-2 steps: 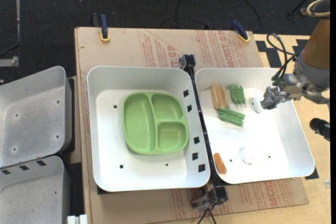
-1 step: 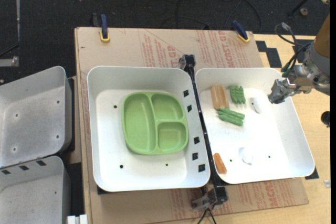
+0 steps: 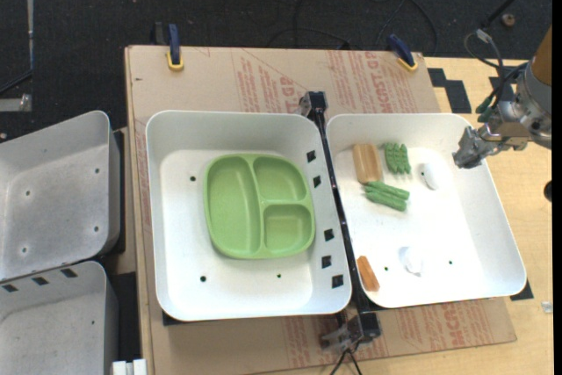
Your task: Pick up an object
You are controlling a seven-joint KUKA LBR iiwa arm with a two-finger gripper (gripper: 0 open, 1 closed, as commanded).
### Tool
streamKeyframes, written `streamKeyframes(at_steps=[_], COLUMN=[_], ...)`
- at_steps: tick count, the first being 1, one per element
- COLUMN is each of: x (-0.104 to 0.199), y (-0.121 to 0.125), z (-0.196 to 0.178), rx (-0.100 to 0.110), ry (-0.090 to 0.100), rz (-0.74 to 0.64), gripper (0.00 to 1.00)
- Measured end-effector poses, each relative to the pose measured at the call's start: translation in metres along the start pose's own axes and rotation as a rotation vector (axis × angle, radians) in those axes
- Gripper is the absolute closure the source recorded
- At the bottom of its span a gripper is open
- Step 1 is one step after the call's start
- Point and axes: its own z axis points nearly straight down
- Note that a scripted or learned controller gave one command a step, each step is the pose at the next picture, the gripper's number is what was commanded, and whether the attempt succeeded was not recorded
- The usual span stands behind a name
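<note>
Gripper point(image 3: 468, 149) hovers over right bin point(image 3: 505, 224), near its right edge; we cannot tell its state. Nearest object, small white piece point(image 3: 428, 177), lies in far half. We judge it light, smooth, slippery; take hold across narrow middle.

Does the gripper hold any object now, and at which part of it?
Nothing is seen held. The gripper is at the right bin's right rim, apart from the food items.

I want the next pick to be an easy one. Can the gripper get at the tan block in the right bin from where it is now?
Probably yes. The gripper hangs over the right bin's far right side, and the tan block lies flat in the open, with green pieces close beside it.
</note>
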Motion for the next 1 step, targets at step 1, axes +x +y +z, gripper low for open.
streamKeyframes(at_steps=[1], x=[0.0580], y=[-0.0102], z=[0.0093], rx=[0.004], ry=[0.003], rz=[-0.005], gripper=[1.00])
